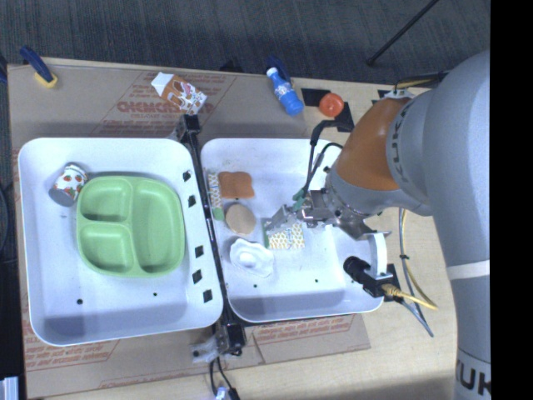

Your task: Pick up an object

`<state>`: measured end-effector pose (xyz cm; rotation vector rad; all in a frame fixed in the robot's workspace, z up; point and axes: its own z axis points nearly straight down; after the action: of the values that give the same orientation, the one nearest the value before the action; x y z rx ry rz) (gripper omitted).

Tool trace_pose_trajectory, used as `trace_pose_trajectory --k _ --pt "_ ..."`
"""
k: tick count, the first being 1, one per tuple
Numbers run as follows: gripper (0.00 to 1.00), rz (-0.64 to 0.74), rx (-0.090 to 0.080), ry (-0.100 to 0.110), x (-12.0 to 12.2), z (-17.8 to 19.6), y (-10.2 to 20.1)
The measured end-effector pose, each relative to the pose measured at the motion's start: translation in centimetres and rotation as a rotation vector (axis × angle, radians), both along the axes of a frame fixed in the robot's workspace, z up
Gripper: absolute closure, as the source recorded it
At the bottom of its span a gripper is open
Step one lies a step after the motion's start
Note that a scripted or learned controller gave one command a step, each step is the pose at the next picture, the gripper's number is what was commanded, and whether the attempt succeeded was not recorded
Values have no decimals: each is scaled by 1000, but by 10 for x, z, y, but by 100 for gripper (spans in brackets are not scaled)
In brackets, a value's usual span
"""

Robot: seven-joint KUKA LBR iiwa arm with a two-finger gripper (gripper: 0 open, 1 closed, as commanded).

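Right bin (275, 302) | tool (283, 222) over yellow-dotted packet (286, 239) | finger state unclear

In the right bin (329, 298) the things crowd the left half: a brown block (236, 185), a round tan lump (241, 219), a white crumpled piece (251, 257) and a patterned packet (286, 238), all close together with narrow gaps. The arm (391, 157) hangs over the bin's right side and blocks approach from there. Bare floor lies along the top edge and along the front wall (the widest open strip). In the left bin (42, 307) a green divided tray (131, 223) takes the middle, with a small cup (68, 183) just beside its upper left corner; the front stretch is open.
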<state>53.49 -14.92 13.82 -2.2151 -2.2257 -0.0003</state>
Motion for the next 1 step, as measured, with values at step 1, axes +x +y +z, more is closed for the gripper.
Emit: trace_pose_trajectory --k 1 --pt "0 1 1 0 41 -16 25"
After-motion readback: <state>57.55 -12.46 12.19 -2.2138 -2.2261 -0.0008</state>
